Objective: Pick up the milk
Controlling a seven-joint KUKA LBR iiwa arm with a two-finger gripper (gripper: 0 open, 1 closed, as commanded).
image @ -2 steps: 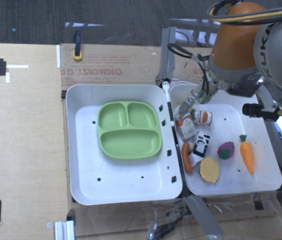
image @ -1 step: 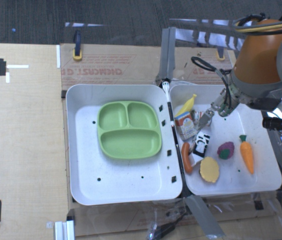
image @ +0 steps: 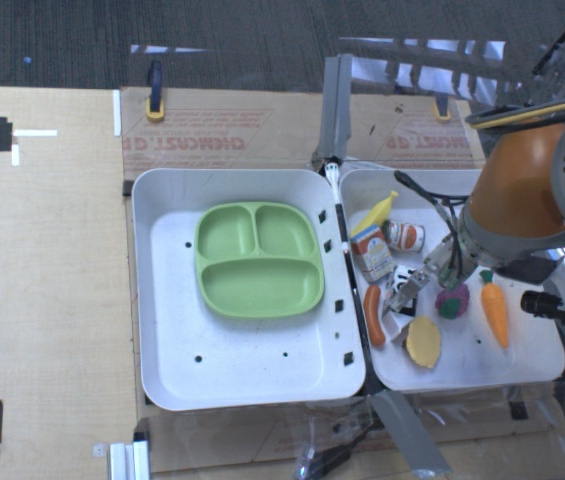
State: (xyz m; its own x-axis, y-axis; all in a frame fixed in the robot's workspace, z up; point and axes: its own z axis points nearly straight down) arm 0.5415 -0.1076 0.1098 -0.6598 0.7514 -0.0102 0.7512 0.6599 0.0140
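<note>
Milk: the small carton point(image: 371, 249) lies in the right bin point(image: 542, 366), near its left wall, at about ten o'clock from the bin's centre.
Neighbours: a yellow banana point(image: 382, 211) touches the carton's top end at twelve o'clock; a red-and-white can point(image: 407, 236) sits just beside it at two o'clock; a sausage point(image: 373, 315) lies at six o'clock.
Gripper: the gripper point(image: 407, 290) hangs low over the bin at about five o'clock from the carton, near it but apart.
Opening: the tips blur into clutter below them, so I cannot tell how wide they stand, and nothing can be seen held between them.
Step in hand: judged as the approach, the carton not yet grasped.
Doing it well: shift toward eleven o'clock, centre over the carton's body, close across its narrow sides, and keep clear of the can and the bin wall.
Other bin: a green divided plate point(image: 259, 260) rests in the left bin point(image: 162, 368).
</note>
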